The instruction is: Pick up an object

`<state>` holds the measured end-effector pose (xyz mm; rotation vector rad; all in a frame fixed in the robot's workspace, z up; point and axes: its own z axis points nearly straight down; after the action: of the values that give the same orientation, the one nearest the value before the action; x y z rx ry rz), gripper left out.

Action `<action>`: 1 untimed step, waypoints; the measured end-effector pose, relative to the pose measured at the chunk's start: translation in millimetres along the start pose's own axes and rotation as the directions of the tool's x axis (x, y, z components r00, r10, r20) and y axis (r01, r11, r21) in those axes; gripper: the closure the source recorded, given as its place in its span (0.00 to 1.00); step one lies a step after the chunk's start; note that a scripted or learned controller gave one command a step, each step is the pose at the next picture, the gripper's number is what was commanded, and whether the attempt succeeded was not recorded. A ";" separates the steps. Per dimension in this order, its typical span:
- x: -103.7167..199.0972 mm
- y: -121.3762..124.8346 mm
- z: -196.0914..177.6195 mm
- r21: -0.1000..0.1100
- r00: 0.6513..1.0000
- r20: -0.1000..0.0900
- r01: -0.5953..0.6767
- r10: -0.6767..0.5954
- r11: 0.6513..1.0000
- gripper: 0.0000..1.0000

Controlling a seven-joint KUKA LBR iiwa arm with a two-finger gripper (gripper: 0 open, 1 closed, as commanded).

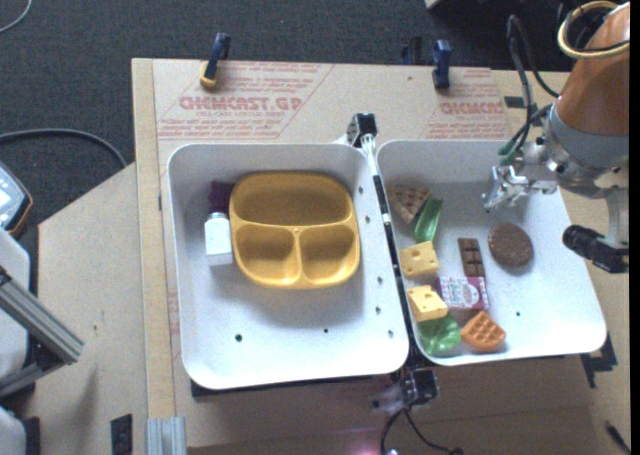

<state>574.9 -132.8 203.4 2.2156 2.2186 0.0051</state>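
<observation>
**Arm poised over the right bin, toy food lying below it**

The bench (250,93), a brown board printed with red lettering, carries two shallow white bins side by side. The left bin (290,343) holds a yellow divided tray (295,228), with a small white bottle (218,239) touching the tray's left edge and a dark purple item (221,192) just above the bottle, partly hidden by the tray.

The arm (595,93) comes in from the right, its orange band high above the right bin (560,313). The gripper (508,186) hangs over the upper part of that bin, above bare white floor; how far its fingers are parted cannot be told here, and nothing is seen between them.

Just below the gripper lies a round brown cookie (511,245). To its left is a chocolate bar (470,256), then a pink packet (463,293). Along the bin's left side sit a brown sandwich wedge (409,202), a green pepper (429,218) and two cheese blocks (419,260). At the bottom edge a waffle (483,331) rests beside a green piece (440,336)
</observation>
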 end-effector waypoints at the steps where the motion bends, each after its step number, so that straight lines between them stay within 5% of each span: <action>1: 0.0 1.2 -23.1 0.001 1.000 0.000 0.000 0.000 1.000 1.00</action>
<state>576.0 -132.8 226.5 2.2162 2.2194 0.0041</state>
